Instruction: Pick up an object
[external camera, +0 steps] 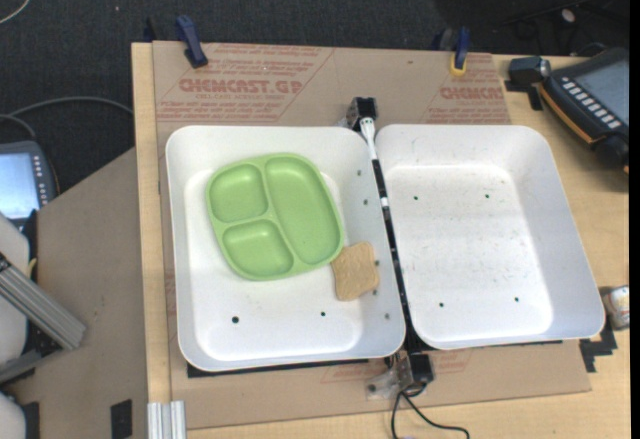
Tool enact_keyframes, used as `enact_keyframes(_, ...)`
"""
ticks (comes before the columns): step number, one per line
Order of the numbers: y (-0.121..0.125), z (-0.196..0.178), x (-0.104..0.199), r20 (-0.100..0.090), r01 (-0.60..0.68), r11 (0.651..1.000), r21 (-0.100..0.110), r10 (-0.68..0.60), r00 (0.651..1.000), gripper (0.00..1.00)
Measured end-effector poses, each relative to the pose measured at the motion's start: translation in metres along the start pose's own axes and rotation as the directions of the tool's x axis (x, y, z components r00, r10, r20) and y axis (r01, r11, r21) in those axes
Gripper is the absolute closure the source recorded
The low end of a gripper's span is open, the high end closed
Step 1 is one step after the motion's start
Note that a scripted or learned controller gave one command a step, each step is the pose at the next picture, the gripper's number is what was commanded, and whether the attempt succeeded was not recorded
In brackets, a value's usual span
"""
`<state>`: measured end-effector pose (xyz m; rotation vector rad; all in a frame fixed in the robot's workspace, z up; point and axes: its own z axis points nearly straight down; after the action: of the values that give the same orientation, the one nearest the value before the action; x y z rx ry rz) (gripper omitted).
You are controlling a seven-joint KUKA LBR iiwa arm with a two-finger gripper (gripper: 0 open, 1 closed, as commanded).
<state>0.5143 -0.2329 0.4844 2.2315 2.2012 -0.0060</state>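
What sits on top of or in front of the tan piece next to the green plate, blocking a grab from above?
Nothing visible covers the tan piece in the left bin. The green plate touches or nearly touches its upper left edge, crowding that side; its other sides look free.

Plate (275,217) and sponge (355,272) in left bin (190,227)

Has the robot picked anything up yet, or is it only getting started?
Nothing looks done yet. The green divided plate and the small tan piece at its lower right corner both lie in the left bin, with nothing gripping them. The right bin has only specks on its floor. The whole job is left: reach in, close on one of the two things, and lift it.
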Motion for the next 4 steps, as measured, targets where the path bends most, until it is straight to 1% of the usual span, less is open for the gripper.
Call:
enact_keyframes(1, -0.038, 0.106, 0.014, -0.012, 0.011, 1.0, 0.013, -0.011, 1.0, 1.0)
enact_keyframes(2, 0.082, 0.217, 0.013, -0.006, 0.019, 1.0, -0.002, -0.019, 1.0, 1.0)
enact_keyframes(3, 0.139, -0.005, 0.012, 0.002, 0.017, 1.0, -0.02, -0.017, 1.0, 1.0)
enact_keyframes(4, 0.107, 0.113, 0.012, -0.011, 0.012, 1.0, 0.014, -0.012, 1.0, 1.0)
